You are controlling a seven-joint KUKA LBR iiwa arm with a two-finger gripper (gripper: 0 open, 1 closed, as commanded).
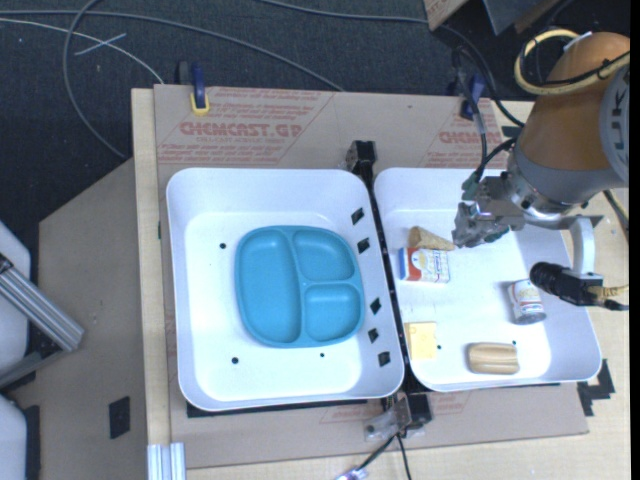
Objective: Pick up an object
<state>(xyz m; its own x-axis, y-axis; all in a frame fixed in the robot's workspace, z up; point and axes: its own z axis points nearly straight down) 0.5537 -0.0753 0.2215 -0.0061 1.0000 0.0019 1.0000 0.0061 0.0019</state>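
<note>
Setting: a dark carpeted floor crossed by thin cables (120, 28), on which stood a bench topped with printed cardboard sheet (250, 118), bearing two shallow white bins side by side. Left bin (190, 268): one blue divided plate (298, 285), three compartments, lying flat near the centre. Right bin (560, 353): five small items. A tan wedge-shaped piece (432, 239) lay toward 10 o'clock of the bin's centre; touching it just below, a small white packet with red and blue print (425, 265), its long axis running roughly 3 to 9 o'clock. A yellow square block (421, 340) sat at about 7 o'clock, near the divider between the bins. A tan bread-roll-shaped object (493, 358) lay at 6 o'clock, long axis 3 to 9 o'clock. A small silver can (527, 301) lay at about 4 o'clock, on its side, slightly tilted. Arm: grey with orange band (575, 118), entering from 2 o'clock. Gripper (478, 228) was low over the bin's upper middle, just beside the wedge at its 3 o'clock side; whether the gripper was spread or closed could not be told, and nothing was seen held.
</note>
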